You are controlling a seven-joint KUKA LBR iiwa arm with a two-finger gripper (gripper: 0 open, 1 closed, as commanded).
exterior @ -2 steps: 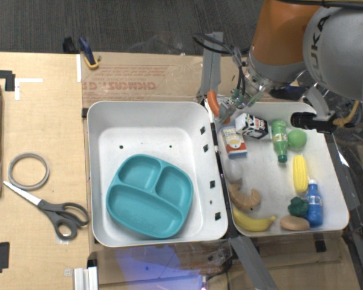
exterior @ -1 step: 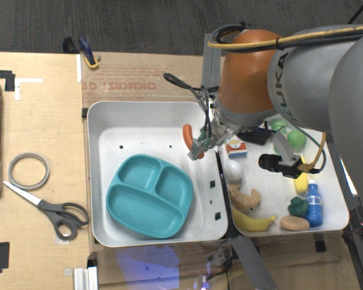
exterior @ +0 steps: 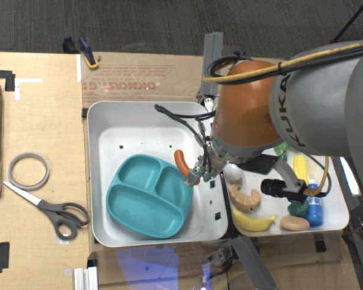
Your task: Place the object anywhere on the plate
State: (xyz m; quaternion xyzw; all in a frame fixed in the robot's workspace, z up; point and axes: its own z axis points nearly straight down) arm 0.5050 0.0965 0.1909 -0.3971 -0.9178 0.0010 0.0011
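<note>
You are watching the claw hovering at the teal plate's right rim, apparently pinching an orange sausage, so the carry is ending and lowering and releasing onto the plate comes next.

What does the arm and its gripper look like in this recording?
The arm is thick, rounded and grey, with dark KUKA lettering on its side and a glossy orange band above the wrist. A yellow-and-black cable runs along its top, and black cables loop near the band. The gripper is small, metallic and dark.

Bare bin floor above plate
</note>
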